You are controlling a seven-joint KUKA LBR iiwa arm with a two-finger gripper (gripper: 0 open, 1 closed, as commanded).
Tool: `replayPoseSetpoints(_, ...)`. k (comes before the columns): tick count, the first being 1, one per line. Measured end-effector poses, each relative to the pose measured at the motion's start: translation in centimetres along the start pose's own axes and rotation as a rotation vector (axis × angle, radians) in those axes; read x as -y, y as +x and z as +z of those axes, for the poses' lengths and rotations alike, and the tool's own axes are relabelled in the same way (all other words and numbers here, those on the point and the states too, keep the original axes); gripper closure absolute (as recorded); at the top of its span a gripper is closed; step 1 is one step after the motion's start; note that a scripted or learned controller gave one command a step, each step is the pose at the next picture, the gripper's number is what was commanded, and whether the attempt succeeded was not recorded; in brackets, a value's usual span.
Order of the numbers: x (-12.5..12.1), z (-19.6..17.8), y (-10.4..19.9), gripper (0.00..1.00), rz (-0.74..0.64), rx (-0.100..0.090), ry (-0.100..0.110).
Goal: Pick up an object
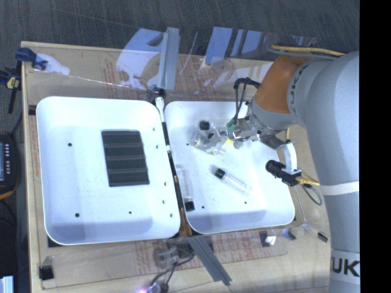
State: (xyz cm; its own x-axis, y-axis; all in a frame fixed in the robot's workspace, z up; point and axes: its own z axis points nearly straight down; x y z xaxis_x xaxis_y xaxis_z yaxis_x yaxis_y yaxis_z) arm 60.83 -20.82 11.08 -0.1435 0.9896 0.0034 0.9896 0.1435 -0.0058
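Note:
My gripper (236, 132) hangs low over the back of the right bin (278, 209), reaching in from the right. Just left of it lies a small cluster of clear plastic pieces with a dark cap (208, 137), close to the gripper's tip or touching it; I cannot tell which. A clear tube with a black end (230, 179) lies slanted in the middle of the same bin, in front of the gripper and apart from it. Another clear tube (186, 191) lies along that bin's left wall. A black ridged slab (125, 157) lies flat in the left bin (61, 115).
The two bins meet at a raised double rim (170, 163). Clear upright panels (168, 57) stand behind the bins. The grey arm (324, 121) covers the right bin's far right corner. Clamps and brackets (201, 258) sit at the bench's front edge.

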Motion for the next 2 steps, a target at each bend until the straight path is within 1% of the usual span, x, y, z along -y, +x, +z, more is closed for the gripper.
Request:
replayPoseSetpoints(1,-4.57,2.52,-0.12,0.00,-0.039,-0.002,0.010)
replayPoseSetpoints(2,-4.66,1.91,0.11,1.00,-0.049,-0.005,0.015)
